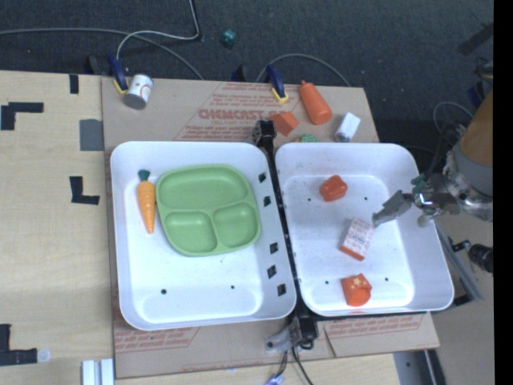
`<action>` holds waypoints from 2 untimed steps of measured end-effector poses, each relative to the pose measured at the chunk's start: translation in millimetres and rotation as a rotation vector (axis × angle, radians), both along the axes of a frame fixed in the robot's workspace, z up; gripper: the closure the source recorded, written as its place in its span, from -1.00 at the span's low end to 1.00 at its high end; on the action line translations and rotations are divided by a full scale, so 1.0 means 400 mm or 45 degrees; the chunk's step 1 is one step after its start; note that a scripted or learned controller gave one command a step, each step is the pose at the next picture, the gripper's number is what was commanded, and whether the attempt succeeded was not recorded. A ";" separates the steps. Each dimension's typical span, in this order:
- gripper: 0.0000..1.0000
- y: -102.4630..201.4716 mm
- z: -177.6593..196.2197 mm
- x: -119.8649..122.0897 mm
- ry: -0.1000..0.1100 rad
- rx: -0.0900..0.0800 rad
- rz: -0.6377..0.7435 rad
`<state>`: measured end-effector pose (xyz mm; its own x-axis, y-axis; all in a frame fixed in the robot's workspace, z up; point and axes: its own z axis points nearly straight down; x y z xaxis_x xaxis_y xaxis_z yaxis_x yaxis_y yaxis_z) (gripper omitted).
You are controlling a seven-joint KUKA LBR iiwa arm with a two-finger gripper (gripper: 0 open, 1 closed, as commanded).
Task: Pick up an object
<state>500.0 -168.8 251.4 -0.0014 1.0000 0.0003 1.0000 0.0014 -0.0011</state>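
- The gripper (390, 208) is seen over the right part of the right bin (401, 160), reaching in from the right edge of the view; nothing can be made out between its fingers, and whether they are spread or pressed together cannot be told from this view.
- No object has been lifted yet; the approach is judged to be the step in hand.
- The nearest candidate is the small pink-and-white packet (357, 238), lying flat on the bin floor just below and to the left of the gripper tip, apart from it.
- For a sound grasp, the gripper would best be centred over the packet and aligned across its narrow sides before descent, since a flat item may slide or be pushed against the floor.
- Further left and above the gripper, a red-orange block (333, 188) lies in the same bin; well below it, near the front wall, an orange-red toy (356, 289) is seen.
- The left bin (128, 255), well away from the gripper, holds a green divided plate (208, 210) and, just beside it, a toy carrot (147, 202).
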 end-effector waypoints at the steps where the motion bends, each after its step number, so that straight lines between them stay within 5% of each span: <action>1: -1.00 0.072 -0.206 0.170 0.004 0.001 0.001; 2: -1.00 0.107 -0.412 0.339 -0.009 -0.003 0.002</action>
